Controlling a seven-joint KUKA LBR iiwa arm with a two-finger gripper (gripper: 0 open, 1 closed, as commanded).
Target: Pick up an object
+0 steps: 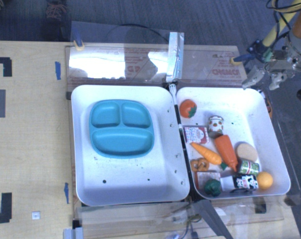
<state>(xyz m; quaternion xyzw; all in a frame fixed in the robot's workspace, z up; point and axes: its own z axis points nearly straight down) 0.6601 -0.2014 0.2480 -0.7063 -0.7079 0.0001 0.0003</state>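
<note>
The arm (295, 14) is cut off by the right edge, its gripper (267, 73) too blurred to read.

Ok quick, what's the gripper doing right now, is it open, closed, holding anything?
Gripper: beyond the far right corner of the right bin; whether it is open or closed cannot be told, and nothing is seen in it.

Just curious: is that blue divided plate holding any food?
Empty. The blue plate shows three bare compartments; the toy food lies in the right bin.
</note>
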